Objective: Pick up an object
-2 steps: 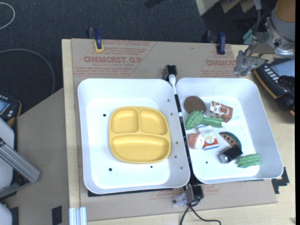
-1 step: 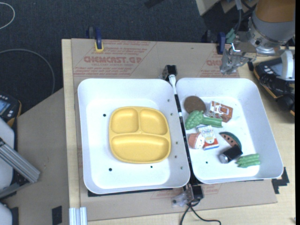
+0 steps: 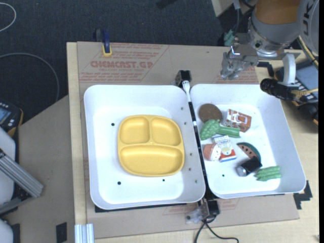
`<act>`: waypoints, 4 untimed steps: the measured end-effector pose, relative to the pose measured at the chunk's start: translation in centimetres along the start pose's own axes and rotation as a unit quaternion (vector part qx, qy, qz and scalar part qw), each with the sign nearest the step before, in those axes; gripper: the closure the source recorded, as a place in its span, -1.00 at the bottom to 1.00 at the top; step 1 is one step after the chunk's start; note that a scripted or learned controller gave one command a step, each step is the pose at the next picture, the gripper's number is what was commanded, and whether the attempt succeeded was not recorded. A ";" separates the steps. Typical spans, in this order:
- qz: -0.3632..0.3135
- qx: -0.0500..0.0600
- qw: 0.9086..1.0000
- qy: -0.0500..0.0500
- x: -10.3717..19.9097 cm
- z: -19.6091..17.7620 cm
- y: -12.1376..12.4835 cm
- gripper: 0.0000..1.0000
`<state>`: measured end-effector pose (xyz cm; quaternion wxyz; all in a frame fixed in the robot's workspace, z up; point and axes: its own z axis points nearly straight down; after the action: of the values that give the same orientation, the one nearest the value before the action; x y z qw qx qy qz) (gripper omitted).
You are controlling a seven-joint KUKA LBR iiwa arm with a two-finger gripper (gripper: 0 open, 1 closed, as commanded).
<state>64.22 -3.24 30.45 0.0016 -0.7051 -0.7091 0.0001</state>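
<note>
At the centre of the left bin [image 3: 96, 135] lies a yellow divided plate [image 3: 150, 145], flat, with two small compartments toward 12 o'clock and one long compartment toward 6 o'clock. Just beside it at 3 o'clock, the right bin [image 3: 291, 151] holds a cluster of small objects. A brown round disc [image 3: 209, 112] sits nearest the shared rim; at its 6 o'clock, touching it, is a green leafy toy [image 3: 216, 130]. At 3 o'clock of the disc lies a red-and-white packet [image 3: 238, 119]. Below the leafy toy rests a small red-and-white carton [image 3: 221, 150]. Further toward 3 o'clock is a watermelon slice [image 3: 248, 149], with a black cylinder [image 3: 248, 167] touching it at 6 o'clock and a second green piece [image 3: 268, 173] just beside the cylinder at 3 o'clock. The gripper [image 3: 237, 71] hangs beyond the right bin's far rim, at 12 o'clock of the objects, well apart from them; whether its jaws are apart or together cannot be told.
</note>
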 end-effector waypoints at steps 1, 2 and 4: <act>0.000 -0.006 1.000 0.000 4.4 -5.4 -1.4 1.00; 0.001 -0.004 1.000 -0.001 7.5 -5.7 -0.1 1.00; 0.001 -0.003 1.000 -0.001 13.5 -2.3 2.5 1.00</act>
<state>66.65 10.26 32.76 -0.0008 -0.7054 -0.7088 -0.0014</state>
